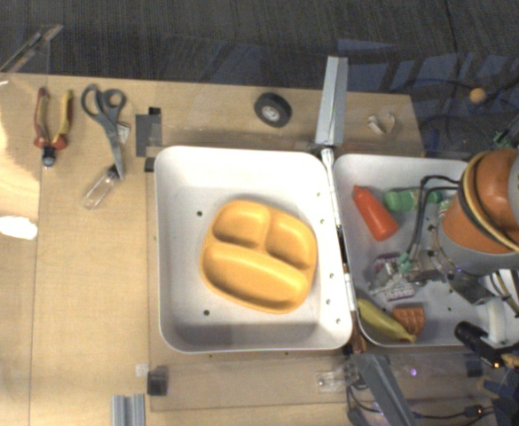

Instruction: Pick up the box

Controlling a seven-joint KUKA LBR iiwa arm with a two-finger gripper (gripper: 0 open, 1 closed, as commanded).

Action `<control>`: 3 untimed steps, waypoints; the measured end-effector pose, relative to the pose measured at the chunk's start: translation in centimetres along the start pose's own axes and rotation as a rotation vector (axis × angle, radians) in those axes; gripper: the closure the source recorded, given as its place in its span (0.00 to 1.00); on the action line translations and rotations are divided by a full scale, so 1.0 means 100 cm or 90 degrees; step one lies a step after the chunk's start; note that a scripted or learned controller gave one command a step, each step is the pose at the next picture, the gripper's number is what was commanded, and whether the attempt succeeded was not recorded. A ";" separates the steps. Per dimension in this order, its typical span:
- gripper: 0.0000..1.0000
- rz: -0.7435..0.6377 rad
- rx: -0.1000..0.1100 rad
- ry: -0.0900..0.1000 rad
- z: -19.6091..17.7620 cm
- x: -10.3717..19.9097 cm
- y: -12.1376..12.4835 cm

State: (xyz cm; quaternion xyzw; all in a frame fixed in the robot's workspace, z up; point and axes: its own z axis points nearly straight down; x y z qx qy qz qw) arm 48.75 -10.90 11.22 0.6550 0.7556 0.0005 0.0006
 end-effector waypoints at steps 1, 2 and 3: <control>1.00 -0.002 -0.003 -0.001 -0.011 0.000 0.002; 0.00 -0.002 -0.003 -0.001 -0.011 0.000 0.002; 0.00 0.085 -0.006 -0.002 0.023 0.005 0.028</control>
